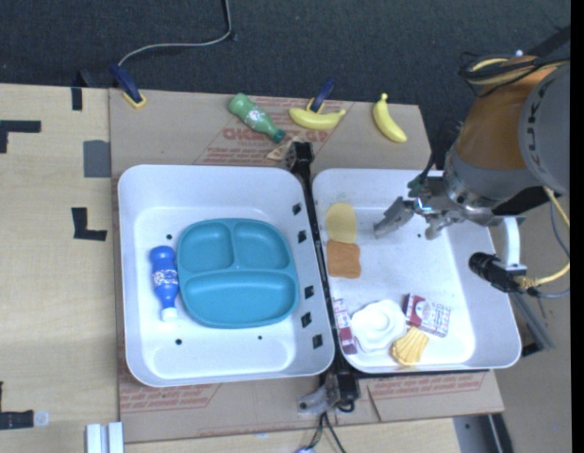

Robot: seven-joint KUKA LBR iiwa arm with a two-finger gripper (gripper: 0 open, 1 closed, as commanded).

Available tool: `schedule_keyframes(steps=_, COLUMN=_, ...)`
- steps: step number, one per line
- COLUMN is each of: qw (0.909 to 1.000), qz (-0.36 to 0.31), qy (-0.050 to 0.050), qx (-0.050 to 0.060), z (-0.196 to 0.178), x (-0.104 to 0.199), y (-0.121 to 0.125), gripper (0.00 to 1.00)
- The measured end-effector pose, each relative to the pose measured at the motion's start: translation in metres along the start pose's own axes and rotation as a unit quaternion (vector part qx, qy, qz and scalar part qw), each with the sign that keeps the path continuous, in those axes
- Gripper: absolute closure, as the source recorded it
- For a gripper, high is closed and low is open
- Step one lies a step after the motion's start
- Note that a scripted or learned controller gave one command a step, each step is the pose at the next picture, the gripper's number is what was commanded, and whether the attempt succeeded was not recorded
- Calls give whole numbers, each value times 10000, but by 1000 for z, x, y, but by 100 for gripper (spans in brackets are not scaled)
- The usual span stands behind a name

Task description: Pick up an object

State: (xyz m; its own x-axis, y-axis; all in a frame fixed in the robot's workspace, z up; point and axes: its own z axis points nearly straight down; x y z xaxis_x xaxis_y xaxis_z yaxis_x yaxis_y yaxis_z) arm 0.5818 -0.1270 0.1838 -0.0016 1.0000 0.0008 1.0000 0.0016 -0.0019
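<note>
Nearest of all, along the lower edge of the right bin (504, 347), a small cluster of items is seen: a yellow ridged piece (410, 346), a white round lid-like object (377, 326) touching it, a small red-and-white carton (429, 314) just beside both, and a dark red packet (344, 328) lying against the bin's left wall. In the left bin (141, 253), a blue divided plate (239, 273) is set at the middle, and a blue bottle with a white cap (163, 280) is laid just beside the plate's left rim. Farther up the right bin, an orange-brown slab (344, 259) is placed near the dividing wall, with a pale yellow rounded piece (341, 221) touching its upper edge. To the right of these, the gripper (412, 217) is held low over the bare floor of the right bin, well apart from the yellow piece; its fingers are spread, and nothing is gripped between them. The grey arm with its orange band (504, 111) is seen reaching in from the right behind it. Beyond the bins, on the cardboard sheet (178, 130), a green bottle (255, 117) is laid tilted, a yellow banana (315, 117) is placed just beside it, and a second banana (389, 121) lies a little farther right. At the far edge, a white cable (211, 26) is trailed across the dark floor.
</note>
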Motion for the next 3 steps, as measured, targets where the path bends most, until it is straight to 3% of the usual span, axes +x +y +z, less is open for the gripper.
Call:
schedule_keyframes(steps=1, qw=10000, qz=4, qy=-5, qx=-28, z=97, x=32, y=7, gripper=0)
schedule_keyframes(steps=2, qw=10000, qz=1, qy=-11, qx=-30, z=98, x=28, y=56, gripper=0)
schedule_keyframes(steps=3, qw=10000, qz=6, qy=-17, qx=-31, z=98, x=29, y=51, gripper=0)
